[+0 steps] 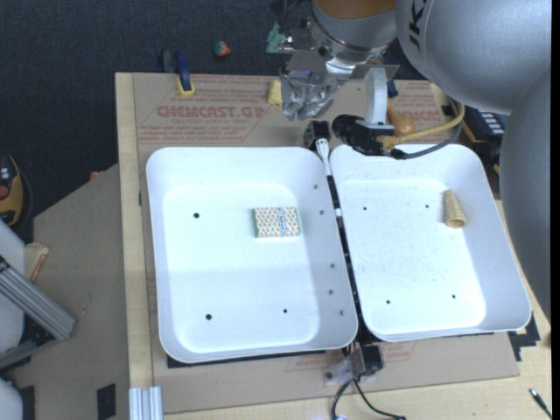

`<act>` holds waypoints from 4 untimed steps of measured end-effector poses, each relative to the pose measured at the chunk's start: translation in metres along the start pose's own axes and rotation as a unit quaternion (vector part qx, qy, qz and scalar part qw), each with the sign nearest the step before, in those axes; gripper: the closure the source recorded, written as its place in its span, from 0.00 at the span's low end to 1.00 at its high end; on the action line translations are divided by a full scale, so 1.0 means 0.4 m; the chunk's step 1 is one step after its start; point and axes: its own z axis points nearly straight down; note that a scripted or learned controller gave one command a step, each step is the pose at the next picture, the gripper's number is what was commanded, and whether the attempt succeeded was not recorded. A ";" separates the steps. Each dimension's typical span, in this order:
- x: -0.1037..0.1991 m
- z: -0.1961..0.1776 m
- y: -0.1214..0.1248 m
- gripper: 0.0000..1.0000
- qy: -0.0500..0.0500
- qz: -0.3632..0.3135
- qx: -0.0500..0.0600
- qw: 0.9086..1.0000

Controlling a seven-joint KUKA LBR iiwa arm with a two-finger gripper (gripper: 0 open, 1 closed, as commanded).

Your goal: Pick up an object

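A small rectangular pad (276, 221) with a speckled pale pattern and a yellowish edge lies flat near the middle of the left bin (175, 322). A tan, cone-shaped piece (453, 208) rests in the right bin (490, 309), close to its right wall. My gripper (306, 99) hangs above the bench's back board, just behind the place where the two bins meet. It is well away from both objects, and I see nothing in it.
The bins sit side by side on a wooden board (219, 108) with red lettering. A blue-and-yellow clamp (182, 70) grips the board's back edge. A small coloured scrap (222, 49) lies on the dark floor behind. The large grey arm (490, 33) overhangs the right rear.
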 end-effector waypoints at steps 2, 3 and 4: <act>0.049 -0.030 0.055 1.00 0.001 -0.002 0.000 1.000; 0.238 0.125 0.037 1.00 0.001 -0.008 0.008 1.000; -0.011 0.007 -0.049 1.00 0.000 0.000 0.004 1.000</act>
